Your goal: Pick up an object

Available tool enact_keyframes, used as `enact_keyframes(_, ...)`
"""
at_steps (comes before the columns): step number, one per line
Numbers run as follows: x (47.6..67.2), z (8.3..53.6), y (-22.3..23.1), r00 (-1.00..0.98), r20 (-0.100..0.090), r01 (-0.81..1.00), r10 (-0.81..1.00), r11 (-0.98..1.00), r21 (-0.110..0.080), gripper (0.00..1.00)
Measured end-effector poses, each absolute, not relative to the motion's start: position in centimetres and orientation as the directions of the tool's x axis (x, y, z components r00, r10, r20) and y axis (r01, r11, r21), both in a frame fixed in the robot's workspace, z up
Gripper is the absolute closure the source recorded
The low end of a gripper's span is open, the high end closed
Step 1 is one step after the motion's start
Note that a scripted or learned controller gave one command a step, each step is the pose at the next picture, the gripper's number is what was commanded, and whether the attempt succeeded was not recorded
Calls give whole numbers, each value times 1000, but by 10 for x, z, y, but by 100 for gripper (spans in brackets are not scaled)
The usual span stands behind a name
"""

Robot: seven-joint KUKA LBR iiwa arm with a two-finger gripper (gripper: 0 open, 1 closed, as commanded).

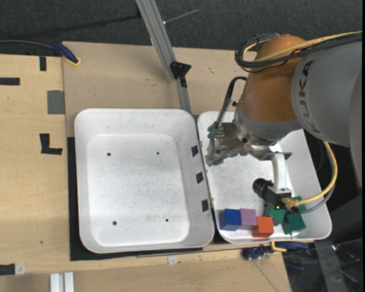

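My pincer (218,149) hangs over the right bin's (310,163) upper left; how far open it is I cannot tell; at that bin's near edge sit small blocks, blue (231,218), lilac (248,216), orange (264,225), green (294,222), packed close together.

1. The only lettering that can be read is on the grey arm casing (328,90), at about 2 o'clock in the camera view: large dark capitals running along its left edge, beside the orange band (271,84). They look like "KUKA", though only part of the word is in sight.
2. No other text, number or sign can be read.
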State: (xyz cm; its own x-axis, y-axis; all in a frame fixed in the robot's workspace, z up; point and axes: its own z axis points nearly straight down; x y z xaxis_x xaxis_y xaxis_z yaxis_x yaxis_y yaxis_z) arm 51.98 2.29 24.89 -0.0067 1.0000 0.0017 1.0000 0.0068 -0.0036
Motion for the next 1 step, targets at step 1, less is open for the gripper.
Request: enact_keyframes(1, 501, 244, 83, -8, 1, 1000, 1000, 8, -4, 100)
